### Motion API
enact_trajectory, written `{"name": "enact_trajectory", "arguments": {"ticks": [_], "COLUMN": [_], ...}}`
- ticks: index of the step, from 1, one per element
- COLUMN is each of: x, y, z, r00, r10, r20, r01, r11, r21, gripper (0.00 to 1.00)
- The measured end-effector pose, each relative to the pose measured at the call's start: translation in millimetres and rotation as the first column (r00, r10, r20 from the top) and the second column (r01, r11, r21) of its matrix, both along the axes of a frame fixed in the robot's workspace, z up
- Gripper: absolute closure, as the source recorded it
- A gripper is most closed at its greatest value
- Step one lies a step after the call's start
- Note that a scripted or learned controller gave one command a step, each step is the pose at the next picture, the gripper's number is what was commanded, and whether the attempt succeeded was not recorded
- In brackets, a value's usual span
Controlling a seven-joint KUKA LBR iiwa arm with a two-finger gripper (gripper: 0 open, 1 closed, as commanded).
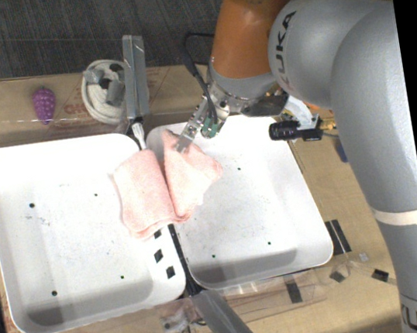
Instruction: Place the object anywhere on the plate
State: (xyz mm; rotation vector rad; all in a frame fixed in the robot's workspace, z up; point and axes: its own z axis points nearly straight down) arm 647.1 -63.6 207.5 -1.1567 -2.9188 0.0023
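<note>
Since the soft pink terry cloth point(166, 187) lies draped across the divider between the left white plastic bin point(15, 231) and the right white plastic bin point(279, 213), the step in hand looks like getting a firm pinch on it, and no plate can be made out to receive it; a good grasp would take a thick fold near the cloth's upper right corner rather than a single thin edge, and a straight lift should follow so the fabric clears the divider without dragging or snagging; limp material will sag and swing, so a slow carry seems wise. Reaching in from the right, the grey arm bends its orange-banded wrist down toward the far edge of the right bin; the two-finger gripper point(187, 138) sits at the cloth's upper right corner, touching or just above it; whether its jaws stand wide or closed on fabric I cannot tell.
</note>
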Motion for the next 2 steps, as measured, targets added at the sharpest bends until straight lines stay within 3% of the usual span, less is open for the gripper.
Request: {"name": "enact_trajectory", "arguments": {"ticks": [1, 2], "x": [0, -29], "y": [0, 32], "z": [24, 20], "r00": [1.0, 0.918], "r10": [0.001, 0.396], "r20": [0.002, 0.0], "r01": [-0.001, -0.396], "r11": [1.0, 0.918], "r21": [0.001, 0.001], "gripper": [1.0, 1.0]}}
